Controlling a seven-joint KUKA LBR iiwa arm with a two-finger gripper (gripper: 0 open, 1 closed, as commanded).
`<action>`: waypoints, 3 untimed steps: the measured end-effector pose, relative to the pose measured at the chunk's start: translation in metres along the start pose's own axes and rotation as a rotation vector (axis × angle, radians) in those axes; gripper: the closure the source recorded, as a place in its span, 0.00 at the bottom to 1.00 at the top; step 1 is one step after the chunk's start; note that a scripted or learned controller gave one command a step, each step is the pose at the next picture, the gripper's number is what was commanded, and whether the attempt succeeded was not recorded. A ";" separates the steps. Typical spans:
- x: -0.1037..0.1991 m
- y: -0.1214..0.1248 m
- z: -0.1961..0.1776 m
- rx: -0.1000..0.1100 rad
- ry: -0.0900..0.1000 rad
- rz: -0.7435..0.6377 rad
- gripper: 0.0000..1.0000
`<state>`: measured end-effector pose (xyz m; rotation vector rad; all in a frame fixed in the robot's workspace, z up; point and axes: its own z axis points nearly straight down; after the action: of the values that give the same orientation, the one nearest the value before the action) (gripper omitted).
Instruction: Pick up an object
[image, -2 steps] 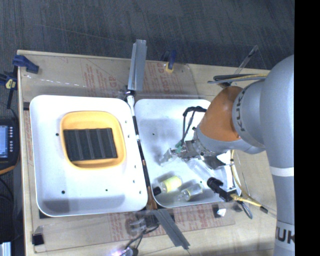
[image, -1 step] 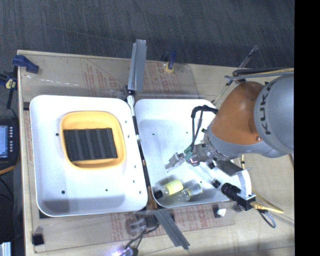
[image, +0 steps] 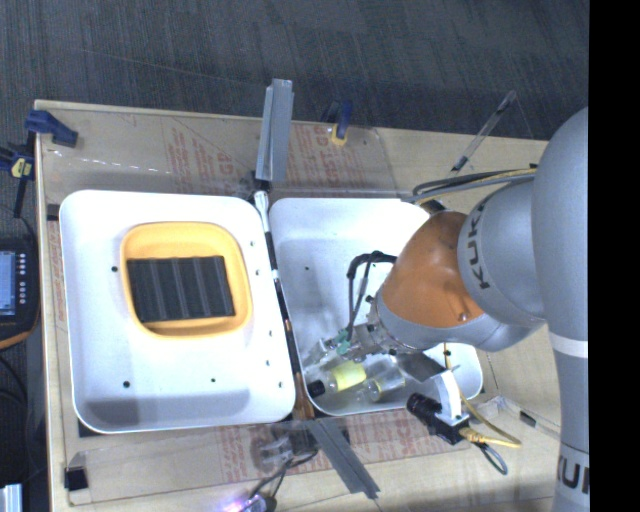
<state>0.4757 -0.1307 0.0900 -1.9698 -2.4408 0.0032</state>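
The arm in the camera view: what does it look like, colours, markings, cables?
The arm is smooth, rounded and grey, with black KUKA lettering on its side. An orange band wraps the section above the wrist. A thin black cable loops beside that band and runs down to the gripper, a cluttered cluster of metal and clear parts.

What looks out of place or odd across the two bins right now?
Nothing looks spilled or broken. The left bin holds one orange tray with a dark ribbed insert, lying flat. In the right bin, the objects are crowded into the near corner, a yellowish item among them, right under the gripper.
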 end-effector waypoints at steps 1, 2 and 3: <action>-0.012 0.066 -0.002 -0.002 -0.001 -0.066 0.00; -0.012 -0.002 -0.090 -0.003 -0.001 -0.093 0.00; 0.018 0.005 -0.140 -0.005 -0.003 -0.207 0.00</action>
<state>0.4775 -0.1125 0.2295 -1.7095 -2.6361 -0.0002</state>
